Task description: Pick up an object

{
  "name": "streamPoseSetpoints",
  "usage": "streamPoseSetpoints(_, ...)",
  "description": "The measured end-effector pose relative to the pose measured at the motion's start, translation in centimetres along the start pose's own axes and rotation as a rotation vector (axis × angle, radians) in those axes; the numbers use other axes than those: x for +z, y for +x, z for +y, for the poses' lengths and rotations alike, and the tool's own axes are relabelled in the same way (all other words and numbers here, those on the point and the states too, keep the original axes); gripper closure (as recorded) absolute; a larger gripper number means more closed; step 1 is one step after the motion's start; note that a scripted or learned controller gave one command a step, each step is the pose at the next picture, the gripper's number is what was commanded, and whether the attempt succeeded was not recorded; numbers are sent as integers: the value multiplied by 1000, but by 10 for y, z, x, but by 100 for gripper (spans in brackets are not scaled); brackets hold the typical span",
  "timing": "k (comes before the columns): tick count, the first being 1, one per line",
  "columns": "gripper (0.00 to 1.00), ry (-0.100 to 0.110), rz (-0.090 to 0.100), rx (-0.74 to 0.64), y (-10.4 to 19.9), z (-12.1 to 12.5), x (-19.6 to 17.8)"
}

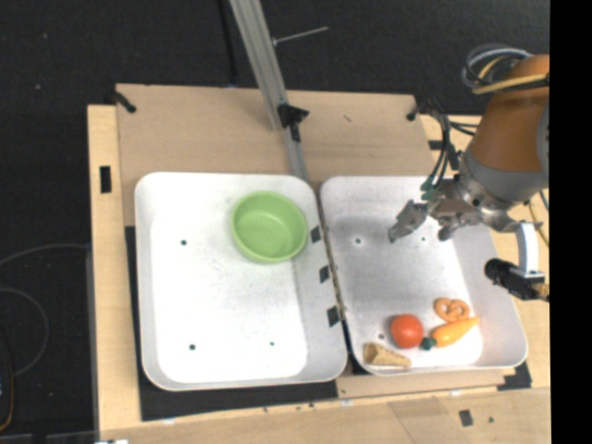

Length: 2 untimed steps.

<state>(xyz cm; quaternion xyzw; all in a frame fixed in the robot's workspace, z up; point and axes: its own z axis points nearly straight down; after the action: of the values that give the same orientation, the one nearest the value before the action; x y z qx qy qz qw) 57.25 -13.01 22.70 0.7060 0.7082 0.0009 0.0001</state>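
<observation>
Fingers (pixel 422 226) apart and holding nothing above the upper part of the right bin (pixel 370 202), well apart from the tomato (pixel 406 329), carrot (pixel 454 331), pretzel (pixel 450 309) and bread wedge (pixel 387 356) at its lower edge; green bowl (pixel 269 228) in the left bin (pixel 166 248).

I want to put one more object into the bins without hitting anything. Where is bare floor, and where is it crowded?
Left white bin: bare everywhere except the round green plastic bowl near its far right corner. Right white bin: the middle is bare, below the gripper. Its near edge is crowded: red tomato toy, orange carrot toy, brown pretzel, tan wedge.
</observation>
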Motion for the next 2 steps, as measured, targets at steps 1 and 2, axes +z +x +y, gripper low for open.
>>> streamPoseSetpoints(1, 0, -1, 0, 1, 0, 0, 0)
streamPoseSetpoints(2, 0, 6, -3, 5, 0, 3, 62)
